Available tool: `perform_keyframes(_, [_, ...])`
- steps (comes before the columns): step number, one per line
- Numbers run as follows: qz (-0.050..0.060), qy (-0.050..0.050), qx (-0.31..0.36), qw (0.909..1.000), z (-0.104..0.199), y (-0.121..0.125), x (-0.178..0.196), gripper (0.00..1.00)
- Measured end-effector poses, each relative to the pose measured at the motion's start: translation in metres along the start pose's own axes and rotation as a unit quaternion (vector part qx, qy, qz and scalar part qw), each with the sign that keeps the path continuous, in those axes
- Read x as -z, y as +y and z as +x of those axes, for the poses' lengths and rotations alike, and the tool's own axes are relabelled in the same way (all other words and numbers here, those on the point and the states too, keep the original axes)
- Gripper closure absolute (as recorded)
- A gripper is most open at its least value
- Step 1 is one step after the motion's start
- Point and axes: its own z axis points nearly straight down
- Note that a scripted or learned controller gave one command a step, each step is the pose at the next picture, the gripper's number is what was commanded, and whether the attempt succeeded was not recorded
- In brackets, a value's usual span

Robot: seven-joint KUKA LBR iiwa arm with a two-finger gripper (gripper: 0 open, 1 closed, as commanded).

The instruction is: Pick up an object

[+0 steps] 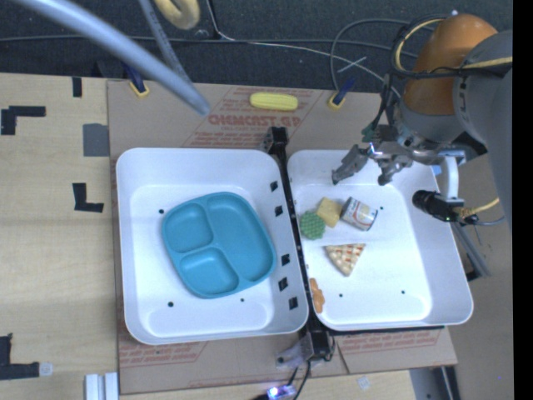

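Note:
My gripper (368,172) hangs over the back of the right bin (416,294), its two fingers spread open with nothing between them. Below it, in the bin, lie a small can (360,213), a yellow block (329,212), a green round piece (311,225), a pizza slice toy (345,257) and a small orange piece (316,294) at the bin's left wall. The can sits closest to the fingers, a little toward the front.
The left bin (141,307) holds a blue divided plate (218,243). A yellow banana-like toy (273,101) lies on the cardboard behind the bins. Cables loop behind the arm at the upper right.

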Motion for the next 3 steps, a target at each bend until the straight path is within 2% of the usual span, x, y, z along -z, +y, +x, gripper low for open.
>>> perform_keyframes(1, [-0.007,-0.001,0.002,1.0,0.0,0.003,0.009,0.0])
perform_keyframes(3, [-0.005,-0.001,0.001,1.0,-0.006,0.007,-0.105,0.0])
